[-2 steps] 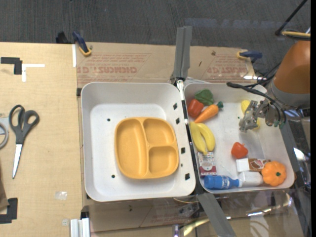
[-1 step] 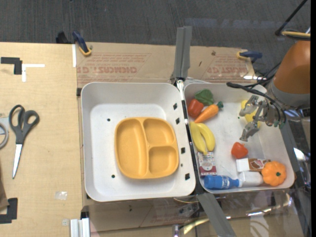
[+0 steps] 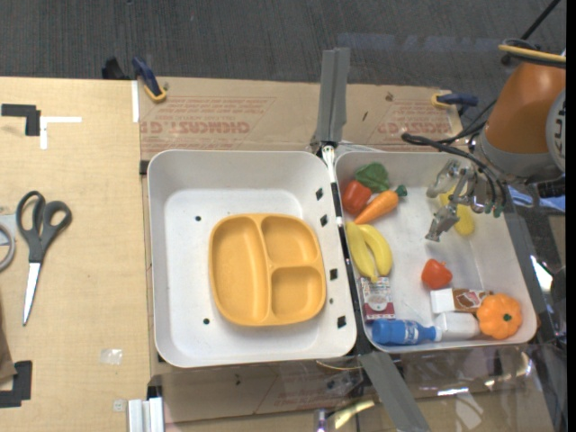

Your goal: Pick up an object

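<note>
A small yellow object, likely a lemon, lies in the right bin, partly hidden beneath the gripper, which hangs over the bin's upper middle. The fingers point down and to the left, one tip near the bin floor just beside the lemon at its 9 o'clock; whether they are apart or together cannot be told from this angle, and nothing shows clearly between them.

By the look of things, the pick is not yet done: the lemon appears to rest on the bin floor, and no other item is lifted. What remains, as judged here, is the closing on a thing and the raise.

Around the lemon, the bin is crowded. At its 9 o'clock, well across the bin, lie a carrot, a red pepper and a green vegetable. At 8 o'clock sit the bananas. At 6 o'clock rests a small red piece, and beyond it a white box, a pumpkin in the bin's lower right corner, and a blue bottle along the near wall, with a small carton just above it.

The arm, orange-banded, reaches in from 2 o'clock.

The left bin holds a yellow tray with three compartments. Out on the bench at far left lie scissors.
</note>
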`<state>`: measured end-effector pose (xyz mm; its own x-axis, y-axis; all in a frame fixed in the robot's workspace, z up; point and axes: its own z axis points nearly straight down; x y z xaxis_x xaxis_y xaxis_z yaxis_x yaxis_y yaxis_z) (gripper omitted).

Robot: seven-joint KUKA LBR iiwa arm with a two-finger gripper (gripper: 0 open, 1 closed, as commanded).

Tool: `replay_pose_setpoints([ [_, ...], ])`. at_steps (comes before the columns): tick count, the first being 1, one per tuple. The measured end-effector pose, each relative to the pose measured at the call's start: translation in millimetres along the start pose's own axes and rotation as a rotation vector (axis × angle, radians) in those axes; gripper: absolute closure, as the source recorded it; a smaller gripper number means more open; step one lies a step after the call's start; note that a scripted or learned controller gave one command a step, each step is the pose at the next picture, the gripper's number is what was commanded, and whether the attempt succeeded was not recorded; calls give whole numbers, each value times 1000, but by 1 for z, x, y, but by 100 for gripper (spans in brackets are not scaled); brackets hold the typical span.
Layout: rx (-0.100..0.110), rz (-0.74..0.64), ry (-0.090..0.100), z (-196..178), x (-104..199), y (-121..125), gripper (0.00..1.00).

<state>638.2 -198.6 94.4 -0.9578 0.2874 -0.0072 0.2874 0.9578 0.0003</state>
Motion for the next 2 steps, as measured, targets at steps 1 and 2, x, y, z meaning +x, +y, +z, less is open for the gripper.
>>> replay_pose_setpoints([
  [1, 1, -3, -8, -12, -2, 1, 100],
  [2, -1, 113, 1, -159, 11, 67, 100],
])
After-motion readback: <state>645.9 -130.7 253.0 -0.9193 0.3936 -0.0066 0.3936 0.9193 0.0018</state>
